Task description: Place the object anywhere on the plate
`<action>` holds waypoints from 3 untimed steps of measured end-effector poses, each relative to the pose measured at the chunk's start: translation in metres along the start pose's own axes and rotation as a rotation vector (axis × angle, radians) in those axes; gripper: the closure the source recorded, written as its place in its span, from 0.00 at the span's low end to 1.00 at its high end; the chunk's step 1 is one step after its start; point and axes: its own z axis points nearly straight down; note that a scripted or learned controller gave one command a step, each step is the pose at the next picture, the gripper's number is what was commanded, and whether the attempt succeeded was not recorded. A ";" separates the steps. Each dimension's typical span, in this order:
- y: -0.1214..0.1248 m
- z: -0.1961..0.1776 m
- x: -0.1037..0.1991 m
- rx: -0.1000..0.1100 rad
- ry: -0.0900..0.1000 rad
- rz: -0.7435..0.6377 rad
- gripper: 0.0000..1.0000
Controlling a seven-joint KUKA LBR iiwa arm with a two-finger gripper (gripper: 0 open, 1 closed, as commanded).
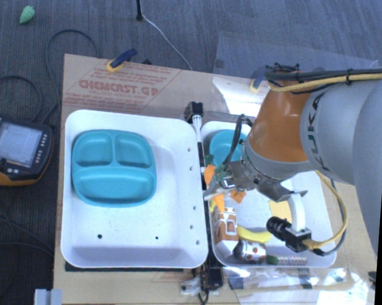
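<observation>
Dark grey ribbed carpet all round, with a brown cardboard sheet (117, 87) printed in red letters lying flat beneath two shallow white bins. Reaching in from the right, a bulky grey arm (351, 122) with a glossy orange band, covering much of the right bin (314, 260). Left bin (131, 242) smooth white plastic, rounded corners, a few small holes in the floor. Inside it, toward the upper left, a turquoise plate (114, 167), rounded rectangle, split into three compartments, long axis running left to right. Grey handheld controller (13, 151) with a lit screen on the carpet at far left, cables looping near it. Low over the right bin's left part, the gripper (231, 179); fingers hidden among the clutter, cannot tell whether apart or together. Below it, small jumbled items: an orange piece (218, 203), a yellow banana-shaped toy (255, 235) lying roughly left to right, and a small can (250, 251).
</observation>
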 end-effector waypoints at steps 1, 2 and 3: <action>0.055 0.039 0.058 0.002 0.003 0.155 1.00; 0.084 0.023 0.145 -0.002 0.004 0.102 1.00; 0.084 0.024 0.141 -0.001 0.001 0.108 0.00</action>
